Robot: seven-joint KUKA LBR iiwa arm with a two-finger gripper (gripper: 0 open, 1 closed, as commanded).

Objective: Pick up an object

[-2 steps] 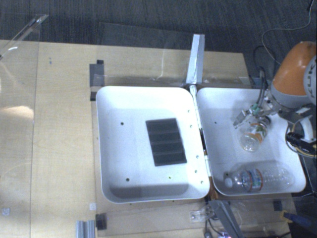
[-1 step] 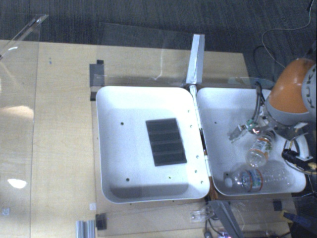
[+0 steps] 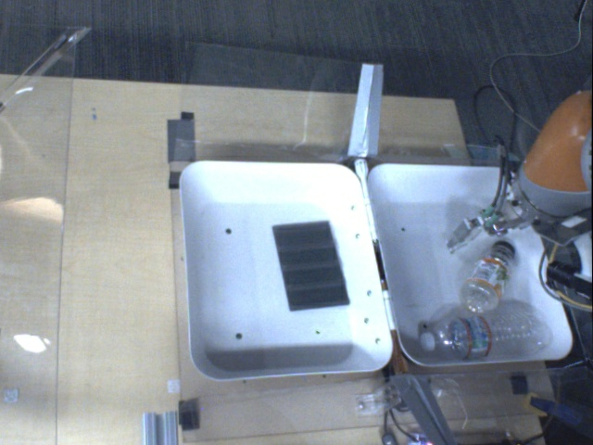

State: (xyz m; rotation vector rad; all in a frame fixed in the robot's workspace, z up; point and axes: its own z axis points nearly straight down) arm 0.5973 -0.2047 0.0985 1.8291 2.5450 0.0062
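Note:
In the right bin [image 3: 417, 202] lie two clear plastic bottles. The small bottle [image 3: 485, 284] points its dark cap up toward the arm. The larger bottle [image 3: 486, 334], with a colourful label, lies on its side along the bin's near wall. My gripper [image 3: 480, 224] hangs over the right bin's upper right area, just above and left of the small bottle's cap. I see nothing held in it. A black ribbed rectangular pad [image 3: 310, 265] lies flat in the middle of the left bin [image 3: 213, 248].
The arm's orange band [image 3: 563, 146] and grey wrist cover the right bin's far right corner. A metal post [image 3: 366, 109] stands behind the seam between the bins. Cables run along the right edge of the bench.

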